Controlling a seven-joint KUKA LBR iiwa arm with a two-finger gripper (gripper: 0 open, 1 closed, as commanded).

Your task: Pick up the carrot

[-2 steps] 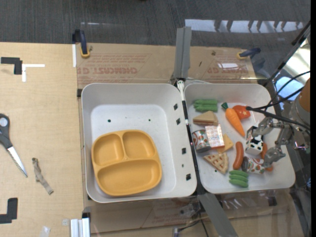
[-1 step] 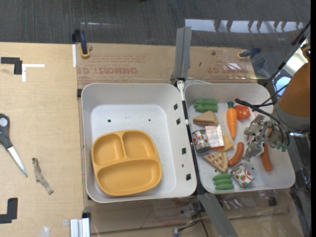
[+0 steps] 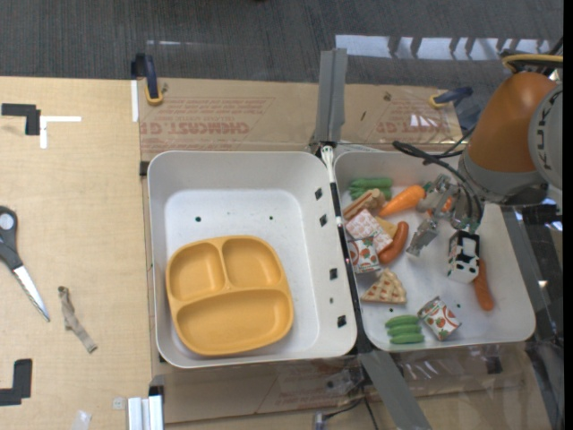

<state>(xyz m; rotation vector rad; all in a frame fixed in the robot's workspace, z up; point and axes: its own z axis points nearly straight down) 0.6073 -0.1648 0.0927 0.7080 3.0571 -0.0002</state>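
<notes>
Two white bins sit on the table: the left bin (image 3: 170,195) holds one smooth yellow plate (image 3: 230,294) with three compartments. The right bin (image 3: 515,316) holds the clutter. One tapered orange carrot (image 3: 402,200) lies just left of the metal fingers (image 3: 428,231), apart from them. The fingers stand spread, gripping nothing. One red sausage (image 3: 395,243), one ridged waffle wedge (image 3: 385,288) and two green pea pods lie nearby.

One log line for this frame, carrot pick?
stage: approach | gripper: over right bin, beside carrot | carrot: lying in bin, not held | plate: left bin
</notes>
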